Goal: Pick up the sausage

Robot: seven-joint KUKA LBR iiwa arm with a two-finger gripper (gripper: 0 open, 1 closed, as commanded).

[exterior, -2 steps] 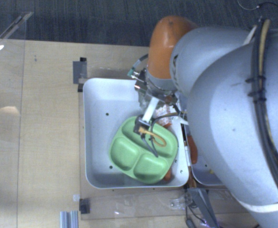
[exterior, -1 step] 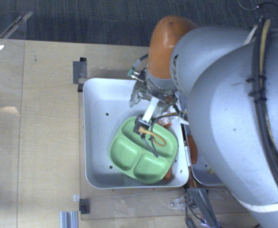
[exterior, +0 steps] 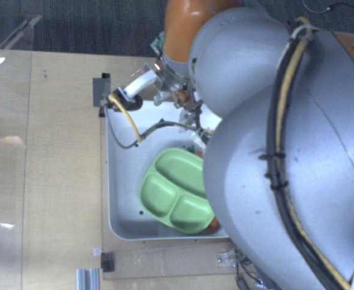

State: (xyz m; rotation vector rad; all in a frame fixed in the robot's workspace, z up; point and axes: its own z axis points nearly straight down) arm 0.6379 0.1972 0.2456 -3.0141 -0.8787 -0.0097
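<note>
The grey arm with its orange band [exterior: 189, 11] reaches in from the right and covers most of the right side of the white bin [exterior: 121, 222]. Its gripper [exterior: 186, 104] hangs over the bin's far part, amid cables and a white fitting, largely hidden by the wrist. A small red-brown piece [exterior: 213, 225] peeks out between the green plate's near edge and the arm. It may be the sausage, but too little of it shows to tell.
A green divided plate [exterior: 171, 192] lies tilted in the bin's near half, partly under the arm. A yellow and black cable [exterior: 131, 125] loops down over the bin's far left. Black clamps [exterior: 99, 89] sit at the bin's corners on the wooden bench [exterior: 44, 162].
</note>
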